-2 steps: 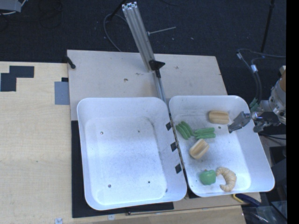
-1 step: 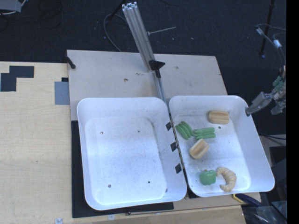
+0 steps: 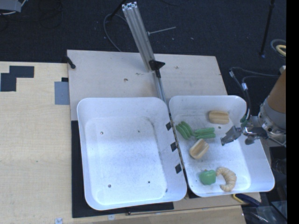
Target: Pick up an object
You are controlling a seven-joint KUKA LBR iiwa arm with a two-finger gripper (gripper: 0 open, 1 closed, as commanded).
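Objects lie loose in the right bin point(image 3: 261, 181).
Gripper point(image 3: 237, 136) hovers inside that bin's right side, fingers seemingly spread, grasping nothing, right of the green pods point(image 3: 196, 132).

Pale bench point(image 3: 187, 76) bearing left bin point(image 3: 88, 125), right bin point(image 3: 259, 171).

No text, label, brand, number or sign can be read anywhere in the camera view. The two white bins point(image 3: 126, 107) carry only small dark specks and holes, nothing that forms letters. The dark grey and black patches on the bench point(image 3: 32, 139) at the left are plain shapes without any writing on them.
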